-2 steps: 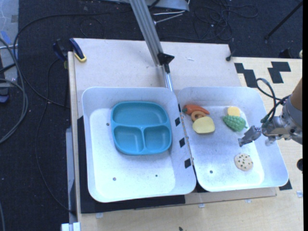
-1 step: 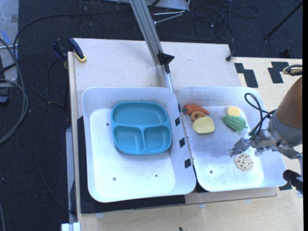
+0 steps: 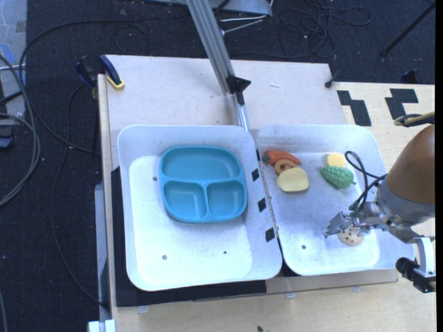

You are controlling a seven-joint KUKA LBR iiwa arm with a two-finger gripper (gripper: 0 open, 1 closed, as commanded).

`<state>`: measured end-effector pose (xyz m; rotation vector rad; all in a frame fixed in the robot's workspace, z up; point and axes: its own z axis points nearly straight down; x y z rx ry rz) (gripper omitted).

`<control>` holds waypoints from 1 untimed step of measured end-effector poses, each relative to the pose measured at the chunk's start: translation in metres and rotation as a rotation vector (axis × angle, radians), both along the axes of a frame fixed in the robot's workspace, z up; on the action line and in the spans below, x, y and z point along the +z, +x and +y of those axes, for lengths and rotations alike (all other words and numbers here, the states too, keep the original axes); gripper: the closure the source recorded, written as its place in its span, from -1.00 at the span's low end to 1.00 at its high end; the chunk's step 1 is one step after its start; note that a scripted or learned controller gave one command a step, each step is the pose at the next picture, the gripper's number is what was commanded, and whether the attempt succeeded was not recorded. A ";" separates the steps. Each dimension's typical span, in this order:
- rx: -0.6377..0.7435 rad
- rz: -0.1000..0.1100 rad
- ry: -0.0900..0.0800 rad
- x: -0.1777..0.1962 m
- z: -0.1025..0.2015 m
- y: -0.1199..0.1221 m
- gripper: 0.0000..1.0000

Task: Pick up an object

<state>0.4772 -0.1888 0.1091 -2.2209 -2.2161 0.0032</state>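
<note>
Camera view. Gripper [image 3: 344, 231]: low in the right bin [image 3: 315, 258]; finger spread, cannot tell. Cookie-like speckled piece [image 3: 351, 237]: at the fingertips, not visibly clamped. Toy corn [image 3: 337, 172], potato-like piece [image 3: 293, 180], carrot-like piece [image 3: 282, 160]: well beyond the fingers. Advice: centre over the speckled piece, close squarely, lift straight.

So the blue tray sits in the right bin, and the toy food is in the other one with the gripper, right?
Not quite. The camera view shows the blue tray in the left bin. The toy food lies in the right bin, where the gripper is.
</note>
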 end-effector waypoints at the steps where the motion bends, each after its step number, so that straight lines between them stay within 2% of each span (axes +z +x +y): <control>1: -0.001 -0.013 -0.008 -0.012 -0.003 0.003 -1.00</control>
